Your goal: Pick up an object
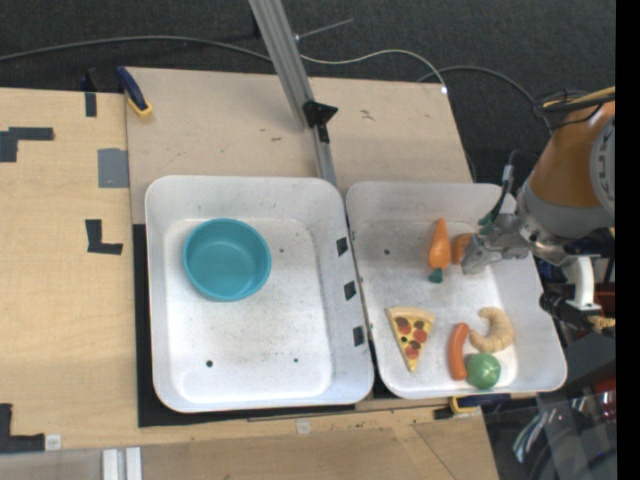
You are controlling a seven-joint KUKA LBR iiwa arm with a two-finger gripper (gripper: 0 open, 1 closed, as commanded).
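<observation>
Arm (575,168) reaches low into the right bin (400,203), end effector (478,258) beside a carrot (439,245), grip state unclear.

Claw (478,253) fingertips too small and dim to tell their spread. Small orange item (461,247) touching the claw's left side is half hidden behind it, identity unclear. Arm (570,173) behind the claw is cut off by the right edge.
</observation>
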